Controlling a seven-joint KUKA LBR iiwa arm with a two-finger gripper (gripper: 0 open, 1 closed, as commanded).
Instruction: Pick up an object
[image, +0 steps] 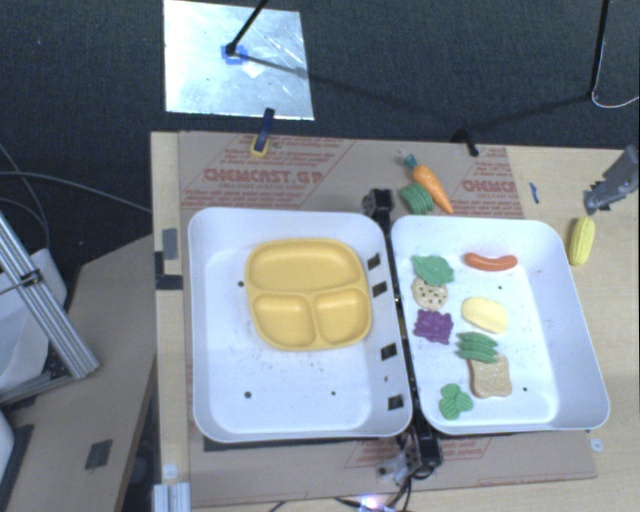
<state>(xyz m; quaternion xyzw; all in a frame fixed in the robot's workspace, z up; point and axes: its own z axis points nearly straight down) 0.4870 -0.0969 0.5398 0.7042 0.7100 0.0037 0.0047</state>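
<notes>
A red sausage (490, 262) is seen at the twelve o'clock end of the right bin (570, 330), its long axis lying nine to three. It is smooth and slim. A green leaf (433, 269) lies at its nine o'clock, a yellow piece (484, 314) at six. The gripper (612, 190) sits outside the bin at two o'clock; its jaw state cannot be told.

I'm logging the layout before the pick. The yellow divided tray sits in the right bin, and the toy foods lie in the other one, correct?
Not quite: the camera view shows the yellow divided tray in the left bin. The toy foods, such as the sausage and the bread slice, lie in the right bin.
</notes>
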